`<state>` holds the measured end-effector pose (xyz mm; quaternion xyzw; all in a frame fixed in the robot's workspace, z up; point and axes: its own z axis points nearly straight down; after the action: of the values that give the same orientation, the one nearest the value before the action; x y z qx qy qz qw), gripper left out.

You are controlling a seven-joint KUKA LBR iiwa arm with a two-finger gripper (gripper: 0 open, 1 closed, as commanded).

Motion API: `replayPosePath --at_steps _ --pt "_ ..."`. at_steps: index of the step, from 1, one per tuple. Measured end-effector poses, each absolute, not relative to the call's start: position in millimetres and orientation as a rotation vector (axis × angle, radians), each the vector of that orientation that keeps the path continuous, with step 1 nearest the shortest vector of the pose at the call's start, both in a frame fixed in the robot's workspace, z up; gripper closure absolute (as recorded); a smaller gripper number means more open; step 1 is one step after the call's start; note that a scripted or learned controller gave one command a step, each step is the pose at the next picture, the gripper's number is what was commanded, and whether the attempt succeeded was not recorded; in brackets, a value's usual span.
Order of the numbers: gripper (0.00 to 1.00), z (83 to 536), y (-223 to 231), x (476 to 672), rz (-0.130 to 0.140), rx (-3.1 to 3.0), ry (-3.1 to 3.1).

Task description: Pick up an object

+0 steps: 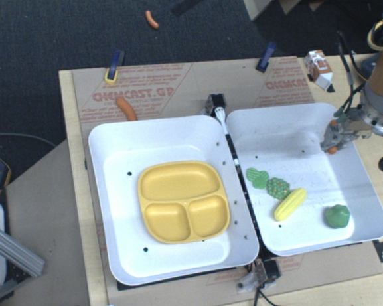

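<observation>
From above, the surface (pixel 172 84) carries two white bins side by side. The left bin (pixel 115 189) holds a yellow divided plate (pixel 182 201), lying flat near its middle. In the right bin (pixel 361 187), toward the near left, lie a green leafy piece (pixel 257 176), a green knobbly piece (pixel 278 188) touching it, and a yellow corn cob (pixel 290 203) just beside that. A green round piece (pixel 337 216) sits near the near right corner. The end effector (pixel 334 144) hangs over the bin's far right part, well apart from these items; whether it is open or closed I cannot tell. An orange sausage (pixel 127 108) lies on the surface beyond the left bin.
</observation>
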<state>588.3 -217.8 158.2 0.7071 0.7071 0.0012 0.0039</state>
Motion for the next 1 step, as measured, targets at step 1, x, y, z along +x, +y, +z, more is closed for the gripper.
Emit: replayPosePath --at_steps 1 --pt "1.0 223.4 -218.4 590.5 0.006 2.214 2.216"
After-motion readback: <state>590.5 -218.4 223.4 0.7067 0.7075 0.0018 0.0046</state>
